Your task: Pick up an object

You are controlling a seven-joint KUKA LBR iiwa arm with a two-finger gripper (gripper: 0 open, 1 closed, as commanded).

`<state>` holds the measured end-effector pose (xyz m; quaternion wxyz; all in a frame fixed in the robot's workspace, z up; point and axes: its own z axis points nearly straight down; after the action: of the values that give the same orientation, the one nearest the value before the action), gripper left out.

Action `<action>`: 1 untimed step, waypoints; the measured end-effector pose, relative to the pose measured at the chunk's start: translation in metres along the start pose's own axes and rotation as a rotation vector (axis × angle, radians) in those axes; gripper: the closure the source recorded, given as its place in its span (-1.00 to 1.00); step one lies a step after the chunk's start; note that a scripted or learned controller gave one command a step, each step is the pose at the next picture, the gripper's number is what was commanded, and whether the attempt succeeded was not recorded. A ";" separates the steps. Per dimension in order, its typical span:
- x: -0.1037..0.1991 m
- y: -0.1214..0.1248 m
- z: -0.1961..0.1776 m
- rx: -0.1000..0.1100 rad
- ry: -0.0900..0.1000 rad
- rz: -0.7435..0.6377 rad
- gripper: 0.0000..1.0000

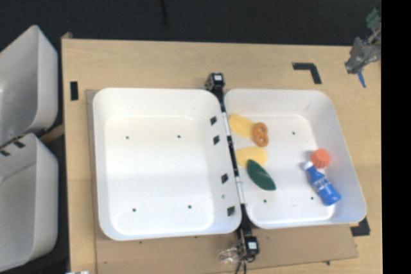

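The right bin (pixel 321 106) holds several small items. A yellow piece (pixel 240 125) lies near its left wall, with an orange ring-shaped piece (pixel 260 133) touching it. Below them lie a second yellow piece (pixel 252 154) and a dark green oval piece (pixel 261 174). Toward the bin's right side a blue bottle (pixel 323 186) with an orange cap (pixel 320 158) lies flat. My gripper (pixel 363 56) is at the far right edge of the view, well above and behind the right bin, away from all the objects.
The left bin (pixel 154 163) sits beside the right one on the wooden bench (pixel 160 64), joined by a clipped divider (pixel 226 151). White containers (pixel 22 138) stand off the bench at the left. Black corner marks (pixel 308 70) are on the bench.
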<state>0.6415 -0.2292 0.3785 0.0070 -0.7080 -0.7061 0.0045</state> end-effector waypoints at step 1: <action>0.002 0.013 -0.184 -0.037 -0.013 -0.006 1.00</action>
<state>0.6571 -0.2282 0.5620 -0.0106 -0.7060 -0.7081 -0.0039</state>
